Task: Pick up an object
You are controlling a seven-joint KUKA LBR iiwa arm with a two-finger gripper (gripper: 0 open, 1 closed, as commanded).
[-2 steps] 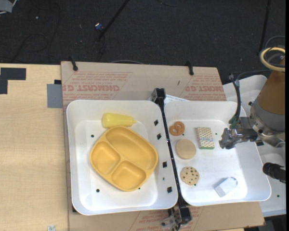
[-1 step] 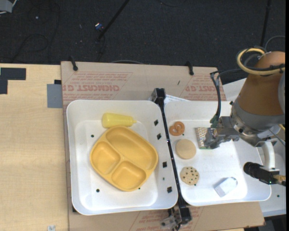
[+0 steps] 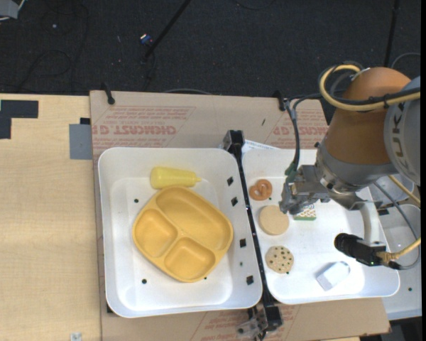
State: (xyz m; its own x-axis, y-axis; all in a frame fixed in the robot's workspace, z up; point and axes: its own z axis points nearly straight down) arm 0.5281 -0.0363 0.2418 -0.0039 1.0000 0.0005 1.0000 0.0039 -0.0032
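Two white bins sit side by side. The left bin (image 3: pixel 121 190) holds a yellow tray (image 3: pixel 182 234) with a yellow corn piece (image 3: pixel 173 177) at its 12 o'clock. The arm (image 3: pixel 369 130) reaches in from 3 o'clock over the right bin (image 3: pixel 383 283), wrist pointing down. Its gripper (image 3: pixel 296 201) hangs just at 2 o'clock of a tan disc (image 3: pixel 274 220); whether the gripper is open or closed cannot be told. A pretzel (image 3: pixel 260 189) lies at the gripper's 9 o'clock, a cookie (image 3: pixel 279 259) at 6, a white block (image 3: pixel 332 275) at 5.
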